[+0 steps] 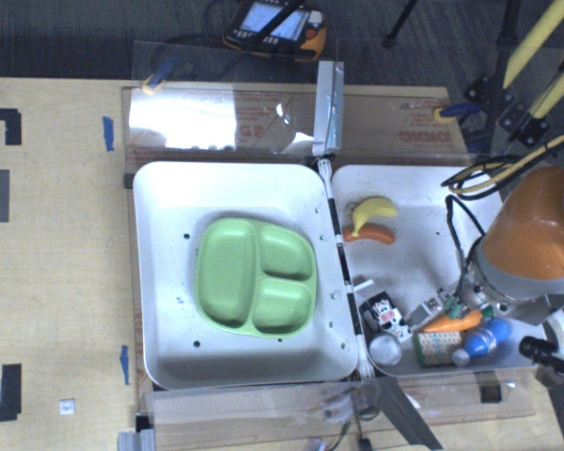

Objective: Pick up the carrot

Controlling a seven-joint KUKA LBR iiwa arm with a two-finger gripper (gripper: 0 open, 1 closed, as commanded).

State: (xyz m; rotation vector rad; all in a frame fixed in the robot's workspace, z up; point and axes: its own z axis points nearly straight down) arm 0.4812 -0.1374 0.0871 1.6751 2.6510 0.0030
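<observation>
Wedged near the right bin's near wall: the carrot, touching a blue bottle and a speckled box. Just beyond, over its right end, the gripper, open or closed impossible to tell. Likely to snag bottle or box instead, given such crowding, or to nudge the carrot aside.

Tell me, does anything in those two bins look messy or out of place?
Nothing looks spilled or broken. The green plate lies flat in the left bin. The carrot sits in a crowded pile in the right bin's near corner, beside a blue bottle.
</observation>
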